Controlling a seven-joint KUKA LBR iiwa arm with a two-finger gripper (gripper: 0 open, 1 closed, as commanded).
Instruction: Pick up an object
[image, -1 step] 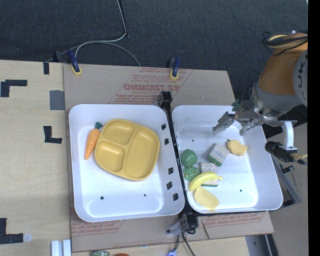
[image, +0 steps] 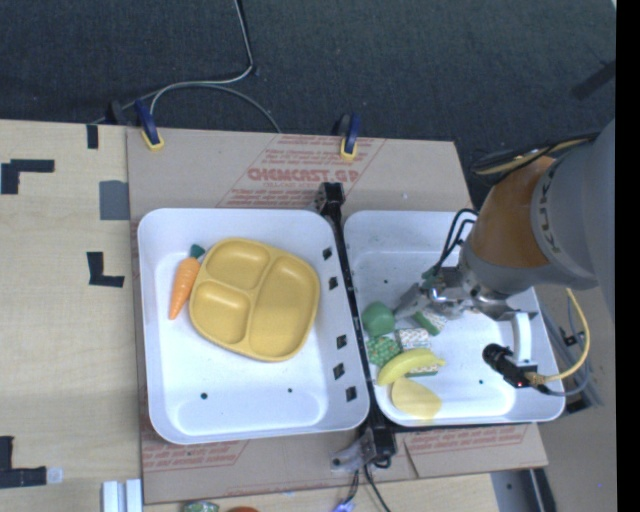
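**Right Bin: Gripper Above Clustered Objects**

Nearest the camera, the arm reaches over the right bin. Gripper state: cannot tell. Green ball sits just beside it; banana and lemon lie below. Bare floor remains toward the bin's top edge. Left bin holds a yellow tray and carrot.
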